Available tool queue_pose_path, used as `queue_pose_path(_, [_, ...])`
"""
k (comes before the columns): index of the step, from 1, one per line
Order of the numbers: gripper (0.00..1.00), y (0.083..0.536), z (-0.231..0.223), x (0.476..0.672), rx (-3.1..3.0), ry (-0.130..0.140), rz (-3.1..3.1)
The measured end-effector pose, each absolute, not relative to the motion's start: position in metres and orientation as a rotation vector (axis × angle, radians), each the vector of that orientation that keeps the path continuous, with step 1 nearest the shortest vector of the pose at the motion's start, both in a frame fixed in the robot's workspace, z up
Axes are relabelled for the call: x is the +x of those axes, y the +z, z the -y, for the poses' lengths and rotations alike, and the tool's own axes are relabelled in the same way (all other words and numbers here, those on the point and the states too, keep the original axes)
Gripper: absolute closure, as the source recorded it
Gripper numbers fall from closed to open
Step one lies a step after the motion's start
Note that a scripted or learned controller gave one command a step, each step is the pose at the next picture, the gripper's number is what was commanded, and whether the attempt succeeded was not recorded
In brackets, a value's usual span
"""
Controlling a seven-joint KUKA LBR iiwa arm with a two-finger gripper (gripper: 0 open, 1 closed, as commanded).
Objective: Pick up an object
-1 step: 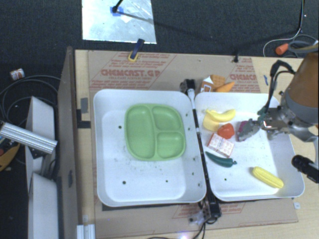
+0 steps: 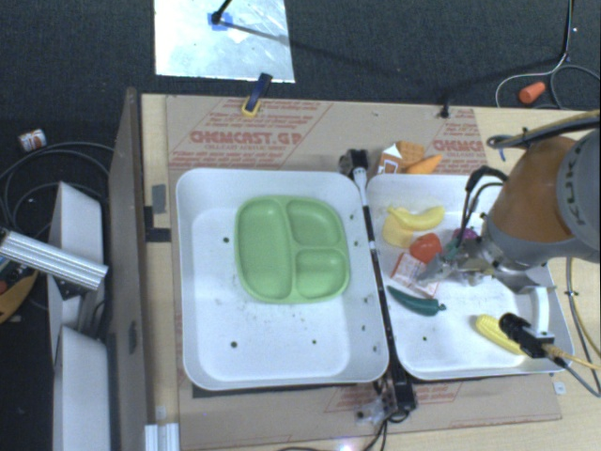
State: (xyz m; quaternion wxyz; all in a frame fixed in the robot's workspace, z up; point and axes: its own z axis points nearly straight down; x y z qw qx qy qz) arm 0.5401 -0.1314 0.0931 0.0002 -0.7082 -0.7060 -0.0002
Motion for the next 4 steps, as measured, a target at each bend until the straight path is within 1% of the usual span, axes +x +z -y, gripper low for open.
queue_pose_path(1, [0.0,0.09,0.139,0.608,-2.219,-0.011,2.234])
queue_pose_path(2, [0.0,0.086,0.105,0.645,-2.214,0.001,2.228])
queue_pose_path(3, [0.0,0.083,0.102,0.656,-2.212,0.043,2.199])
queue_pose_path(4, [1.0,0.092,0.102,0.655,-2.21,0.045,2.197])
